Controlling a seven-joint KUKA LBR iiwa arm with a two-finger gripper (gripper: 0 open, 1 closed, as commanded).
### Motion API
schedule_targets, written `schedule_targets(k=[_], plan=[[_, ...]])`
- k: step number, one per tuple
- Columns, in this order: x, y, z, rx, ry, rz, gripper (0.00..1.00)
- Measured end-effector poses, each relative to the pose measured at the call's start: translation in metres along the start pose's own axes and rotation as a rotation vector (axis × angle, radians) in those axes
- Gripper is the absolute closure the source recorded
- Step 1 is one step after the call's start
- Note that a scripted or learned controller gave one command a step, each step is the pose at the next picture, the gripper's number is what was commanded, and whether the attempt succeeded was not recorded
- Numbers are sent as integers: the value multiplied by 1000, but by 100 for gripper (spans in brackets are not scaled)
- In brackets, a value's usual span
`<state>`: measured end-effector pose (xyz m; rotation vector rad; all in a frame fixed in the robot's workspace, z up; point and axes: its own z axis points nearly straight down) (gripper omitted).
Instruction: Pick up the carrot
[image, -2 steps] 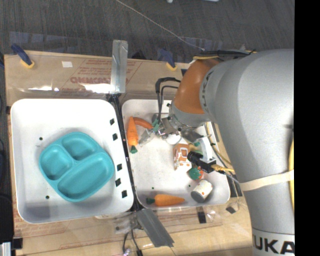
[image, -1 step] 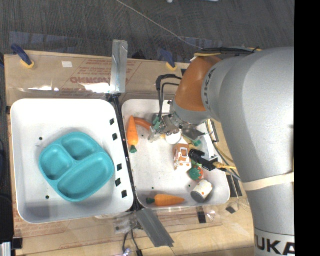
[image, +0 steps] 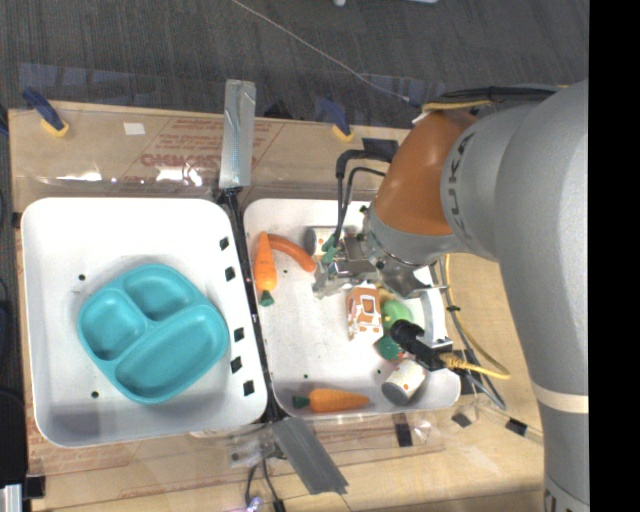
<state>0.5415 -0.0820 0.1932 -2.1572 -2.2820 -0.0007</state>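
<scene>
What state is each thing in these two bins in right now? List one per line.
pincer: low in the right bin, nothing seen held
upper carrot: lying by the left wall
lower carrot: lying flat near the front wall
teal plate: right side up in the left bin
white cup: tipped on its side

Left bin: teal divided plate, tilted, sitting centre-left. My right bin: small orange-and-white box mid-bin, green toy beside it toward the right edge, white cup on its side in the near right corner.
</scene>
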Motion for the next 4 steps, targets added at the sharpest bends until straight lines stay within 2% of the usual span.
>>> schedule_targets(k=[1, 2, 3, 4], plan=[[64, 45, 3, 3, -1, 294, 100], [24, 54, -46, 0, -2, 110, 100], [29, 41, -259, -10, -1, 93, 100], [-22, -25, -109, 10, -2, 144, 100]])
